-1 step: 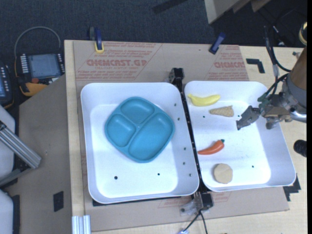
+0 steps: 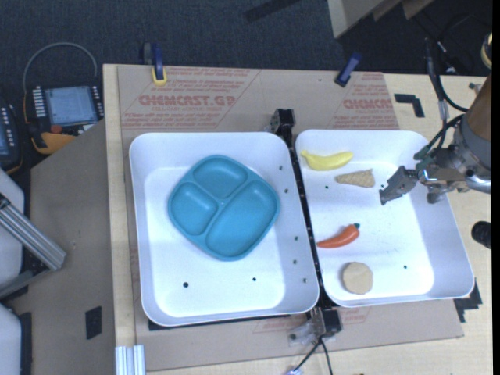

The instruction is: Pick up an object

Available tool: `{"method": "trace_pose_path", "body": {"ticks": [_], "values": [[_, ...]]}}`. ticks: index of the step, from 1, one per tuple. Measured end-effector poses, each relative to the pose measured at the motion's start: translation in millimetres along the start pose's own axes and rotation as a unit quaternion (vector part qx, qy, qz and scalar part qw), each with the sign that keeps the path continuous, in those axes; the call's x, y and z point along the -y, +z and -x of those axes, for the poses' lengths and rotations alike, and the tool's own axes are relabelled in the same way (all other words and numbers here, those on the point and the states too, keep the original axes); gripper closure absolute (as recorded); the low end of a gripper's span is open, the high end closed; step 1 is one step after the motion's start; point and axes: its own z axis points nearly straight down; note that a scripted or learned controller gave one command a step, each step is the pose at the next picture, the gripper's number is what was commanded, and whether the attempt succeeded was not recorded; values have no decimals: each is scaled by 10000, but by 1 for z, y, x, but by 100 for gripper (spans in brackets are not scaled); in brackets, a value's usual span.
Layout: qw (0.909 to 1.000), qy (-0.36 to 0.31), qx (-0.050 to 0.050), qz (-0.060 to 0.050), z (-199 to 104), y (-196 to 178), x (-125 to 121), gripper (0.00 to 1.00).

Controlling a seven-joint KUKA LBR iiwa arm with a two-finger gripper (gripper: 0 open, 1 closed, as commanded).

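Observation:
The right bin (image 2: 445, 248) holds a yellow banana (image 2: 326, 159), a tan wedge-shaped piece (image 2: 356, 179), a red chili pepper (image 2: 339, 237) and a round tan biscuit (image 2: 357, 277). My gripper (image 2: 412, 191) hangs over the bin's upper right part, just right of the tan wedge. It is open, its two dark fingers spread apart with nothing between them. One fingertip (image 2: 390, 191) points toward the wedge without touching it.
The left bin (image 2: 156, 170) carries a blue divided plate (image 2: 223, 206). A black divider (image 2: 301, 201) runs between the bins. Cables and a clamp lie beyond the bench's far edge. Bare white floor shows in the right bin's lower right part.

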Motion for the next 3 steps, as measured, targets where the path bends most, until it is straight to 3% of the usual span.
{"method": "trace_pose_path", "body": {"ticks": [3], "values": [[10000,5,-13,-34,-7,161,6,0]]}}
